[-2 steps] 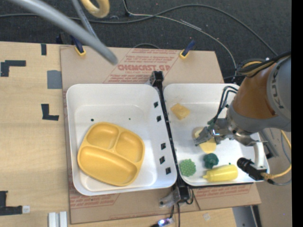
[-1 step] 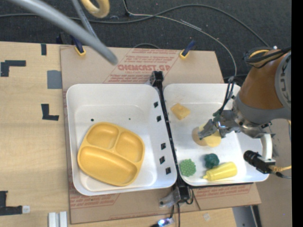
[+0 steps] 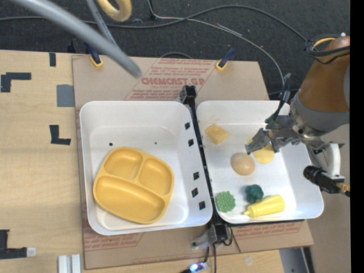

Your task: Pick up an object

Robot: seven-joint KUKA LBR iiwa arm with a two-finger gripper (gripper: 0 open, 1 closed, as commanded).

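Note:
The right bin (image 3: 296,203) holds several toy foods: a pale yellow wedge (image 3: 216,133), a beige egg-shaped piece (image 3: 243,164), a yellow piece (image 3: 264,155), a light green round piece (image 3: 225,201), a dark green piece (image 3: 253,193) and a yellow corn cob (image 3: 265,206). My gripper (image 3: 263,144) hangs low over the bin's middle right, right above the yellow piece and partly covering it. Its dark fingers point left and down. Nothing shows clearly between them.
The left bin (image 3: 91,118) carries a yellow divided plate (image 3: 133,184). A black divider with clips (image 3: 196,152) runs between the bins. Cables (image 3: 239,16) cross the dark floor behind the bench, and a grey pole (image 3: 68,21) slants across the top left.

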